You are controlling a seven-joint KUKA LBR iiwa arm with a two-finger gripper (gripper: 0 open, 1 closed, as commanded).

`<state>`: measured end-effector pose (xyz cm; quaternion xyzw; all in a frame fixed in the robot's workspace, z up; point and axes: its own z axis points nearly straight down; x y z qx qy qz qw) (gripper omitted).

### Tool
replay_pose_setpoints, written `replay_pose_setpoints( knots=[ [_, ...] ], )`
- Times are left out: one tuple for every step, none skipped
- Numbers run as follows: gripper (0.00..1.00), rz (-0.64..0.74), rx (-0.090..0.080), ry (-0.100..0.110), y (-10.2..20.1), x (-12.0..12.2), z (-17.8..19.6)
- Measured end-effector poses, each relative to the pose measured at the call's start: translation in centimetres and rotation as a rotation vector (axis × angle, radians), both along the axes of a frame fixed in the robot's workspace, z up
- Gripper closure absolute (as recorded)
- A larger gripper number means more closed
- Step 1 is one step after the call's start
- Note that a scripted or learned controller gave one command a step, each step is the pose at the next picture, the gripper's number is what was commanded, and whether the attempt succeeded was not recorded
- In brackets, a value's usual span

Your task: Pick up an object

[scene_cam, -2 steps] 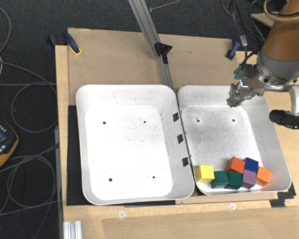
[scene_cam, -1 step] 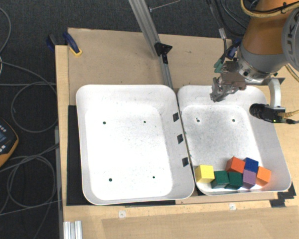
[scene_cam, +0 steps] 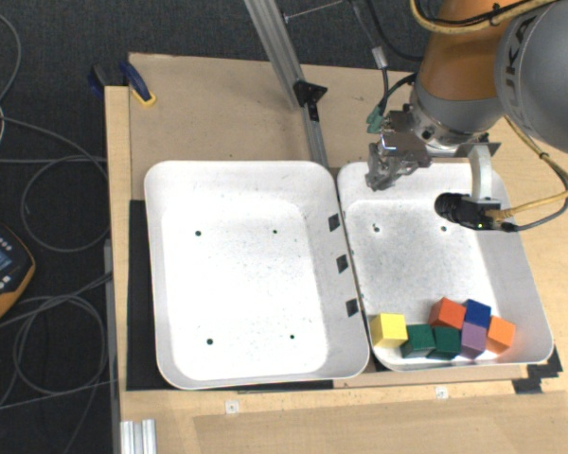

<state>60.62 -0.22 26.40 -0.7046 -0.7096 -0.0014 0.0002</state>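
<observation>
My tool (scene_cam: 386,173) hangs over the right bin's (scene_cam: 407,244) far rim, at its 11 o'clock corner; whether it is open I cannot tell, and I see nothing in it. The blocks (scene_cam: 445,329) sit clustered at the bin's 5 o'clock edge, well apart from it. I judge this the approach step: next I must travel toward 5 o'clock and descend onto one block, perhaps the yellow (scene_cam: 390,328) outlier.

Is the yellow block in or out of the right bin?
In. The yellow block sits inside the right bin, at its near-left corner beside the green block.
</observation>
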Motion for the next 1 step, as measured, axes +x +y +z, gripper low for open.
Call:
replay_pose_setpoints(
  knots=[
    [1.00,0.000,0.000,0.001,5.64,0.29,-0.09]
  ],
)
